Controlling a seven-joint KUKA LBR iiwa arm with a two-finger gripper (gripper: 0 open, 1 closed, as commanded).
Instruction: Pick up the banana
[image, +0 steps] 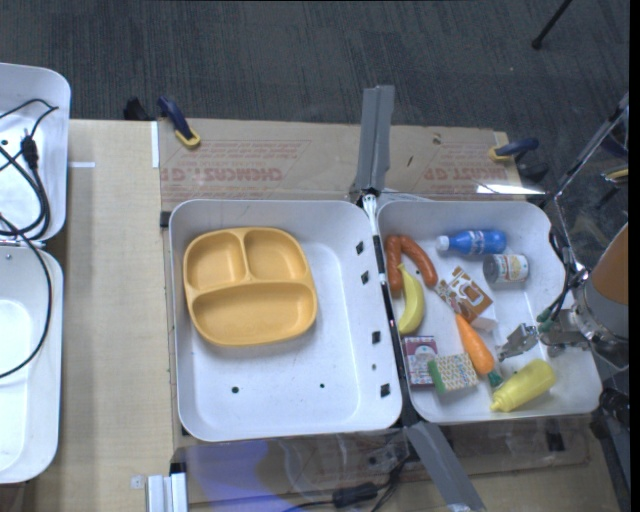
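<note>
The yellow banana (410, 301) lies lengthwise against the left wall of the right bin (545, 222), just below a red sausage (416, 257). My gripper (519, 341) sits low at the right side of that bin, between an orange carrot (476, 345) and the bin's right wall. It is well to the right of the banana and not touching it. The arm comes in from the right edge.
The right bin also holds a blue bottle (472, 241), a small can (506, 268), a brown carton (464, 292), a yellow squeeze bottle (522, 386) and two small boxes (437, 365). A yellow divided plate (250, 285) lies in the left bin (290, 400).
</note>
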